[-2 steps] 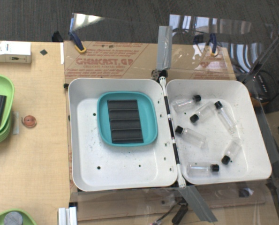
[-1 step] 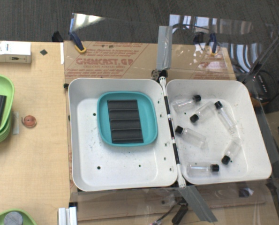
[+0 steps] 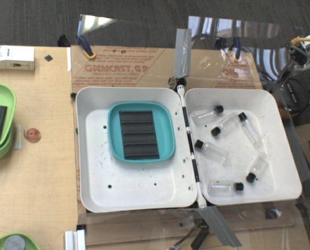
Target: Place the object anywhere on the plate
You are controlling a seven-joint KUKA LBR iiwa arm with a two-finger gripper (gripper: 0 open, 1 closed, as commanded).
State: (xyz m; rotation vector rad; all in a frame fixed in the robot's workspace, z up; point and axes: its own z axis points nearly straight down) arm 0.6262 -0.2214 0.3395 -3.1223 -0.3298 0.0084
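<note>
While clear tubes (image 3: 250, 130) with black caps are lying scattered in the right bin (image 3: 280, 191), hard to make out against the white, the teal plate (image 3: 168, 134) is sitting in the left bin (image 3: 92, 181), carrying a dark ribbed insert (image 3: 139, 134). Reddish print on cardboard (image 3: 118, 66) behind is reading partly "CAST".

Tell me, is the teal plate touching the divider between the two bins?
Apart. The camera view shows bare white bin floor between the teal plate and the divider.
</note>
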